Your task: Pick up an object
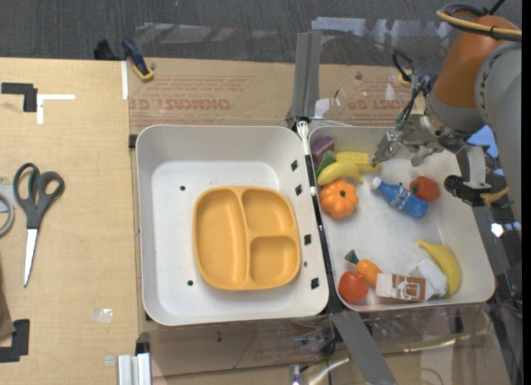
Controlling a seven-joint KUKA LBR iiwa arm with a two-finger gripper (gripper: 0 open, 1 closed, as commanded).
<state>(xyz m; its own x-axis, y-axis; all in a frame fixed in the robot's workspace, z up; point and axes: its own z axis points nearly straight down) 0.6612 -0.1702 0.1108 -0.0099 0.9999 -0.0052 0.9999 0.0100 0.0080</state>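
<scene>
Your counter (66,292) is pale wood on the left, with brown cardboard (216,97) under the far side of the two white bins. The arm (481,68) comes in from the right, its orange band high above the right bin's far corner.

The left bin (162,234) carries a yellow divided plate (246,236), lying flat near its middle. The right bin (394,238) holds the loose pieces. A yellow banana (344,165) lies along the far-left side, with something purple (322,146) and green tucked just behind it against the wall. Just in front of that banana sits a small orange pumpkin (339,198). A blue bottle (400,197) lies on its side near the middle, and a red tomato-like piece (425,187) is just beside its right end. Along the near edge you have a carrot (362,269), a red round fruit (353,289), a small brown-and-white carton (401,287) and a second banana (444,263) curving at the right.

The hand (404,144) hangs over the far part of the right bin, above the gap between the first banana and the bottle. You cannot tell from this angle whether it is parted or closed, and nothing shows between its tips.

On the counter's left lie scissors (33,209), well apart from both bins.
</scene>
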